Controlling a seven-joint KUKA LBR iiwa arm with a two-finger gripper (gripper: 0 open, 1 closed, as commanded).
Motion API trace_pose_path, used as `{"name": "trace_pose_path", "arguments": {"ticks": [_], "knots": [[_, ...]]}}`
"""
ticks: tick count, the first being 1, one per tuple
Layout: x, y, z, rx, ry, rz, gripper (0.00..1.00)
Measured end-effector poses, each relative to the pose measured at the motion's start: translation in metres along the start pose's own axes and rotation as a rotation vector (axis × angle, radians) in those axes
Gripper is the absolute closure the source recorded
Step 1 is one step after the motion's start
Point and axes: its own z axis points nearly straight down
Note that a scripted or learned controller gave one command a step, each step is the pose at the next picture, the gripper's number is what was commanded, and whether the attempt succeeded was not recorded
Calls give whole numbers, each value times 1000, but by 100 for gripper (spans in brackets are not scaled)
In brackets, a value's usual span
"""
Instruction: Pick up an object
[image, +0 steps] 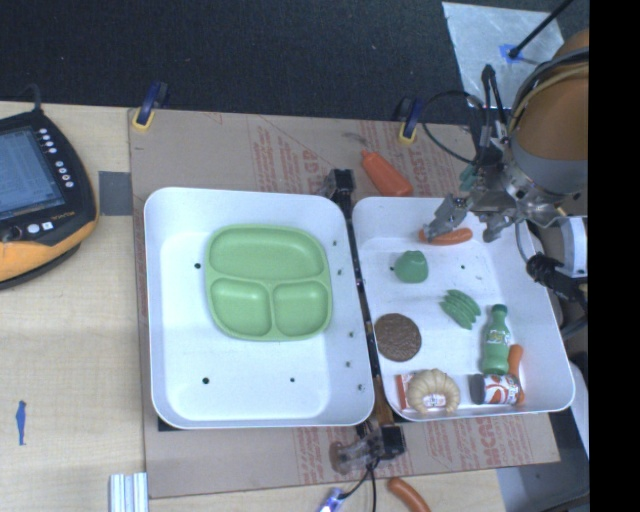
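My gripper (466, 227) hangs over the far edge of the right bin (545, 320), its two fingers spread apart and open. An orange sausage-shaped toy (449, 237) lies on the bin floor just under the left finger (440, 219); nothing is clamped between the fingers. Nearer in the same bin lie a green round toy (408, 266), a green pea pod (460, 307), a brown cookie (397, 336), a green bottle (496, 340), a small carrot (515, 358), a bagel (432, 391) and a can (495, 390).
The left bin (170, 380) holds a green divided plate (268, 281). An orange carrot (385, 174) lies on the cardboard behind the bins, and another orange piece (410, 493) at the front. A teach pendant (40, 195) sits at far left. Cables hang around the wrist.
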Motion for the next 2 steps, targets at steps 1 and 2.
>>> {"name": "trace_pose_path", "arguments": {"ticks": [1, 2], "knots": [[-39, -53, 142, -6, -4, 1, 0], [-49, 46, 124, -2, 0, 2, 0]]}}
